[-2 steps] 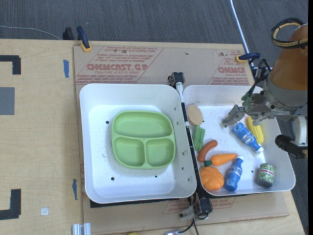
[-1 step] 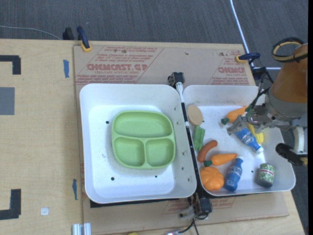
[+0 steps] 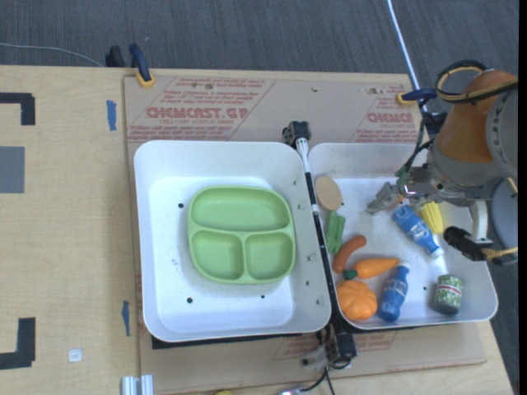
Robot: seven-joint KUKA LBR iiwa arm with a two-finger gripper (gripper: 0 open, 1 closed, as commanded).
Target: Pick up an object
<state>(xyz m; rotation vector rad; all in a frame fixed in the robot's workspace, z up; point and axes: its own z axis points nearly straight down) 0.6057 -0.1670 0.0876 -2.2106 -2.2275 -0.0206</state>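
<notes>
Bench inventory, lower edge of the frame upward.

Right bin (image 3: 486, 307), lower part: green-lidded jar (image 3: 448, 294) at lower right; blue bottle (image 3: 394, 293) standing just right of an orange pumpkin (image 3: 358, 299), the two touching or nearly so.

Right bin, middle: orange carrot (image 3: 375, 267) lying crosswise just above the pumpkin; a smaller red-orange piece (image 3: 349, 252) tilted to its upper left; green vegetable (image 3: 334, 231) lying along the bin's left wall.

Right bin, upper part: tan oval disc (image 3: 328, 193) near the upper left corner; second blue bottle (image 3: 415, 229) lying at a slant, white cap toward lower right; yellow corn (image 3: 431, 216) just beside it on the right.

Left bin (image 3: 156, 245): light green three-compartment plate (image 3: 241, 234), centred, compartments bare.

Tool: gripper (image 3: 381, 197), metal fingers pointing left, in the upper middle of the right bin, just upper left of the slanted blue bottle. Nothing lies between the fingers; whether they are spread or closed cannot be told. Grey arm with orange band (image 3: 465, 130) enters from the right edge of the frame.

Upper frame: printed cardboard sheet (image 3: 206, 109) under both bins; black clamp (image 3: 296, 132) at the bins' shared top edge; grey carpet (image 3: 247, 15) beyond.
</notes>
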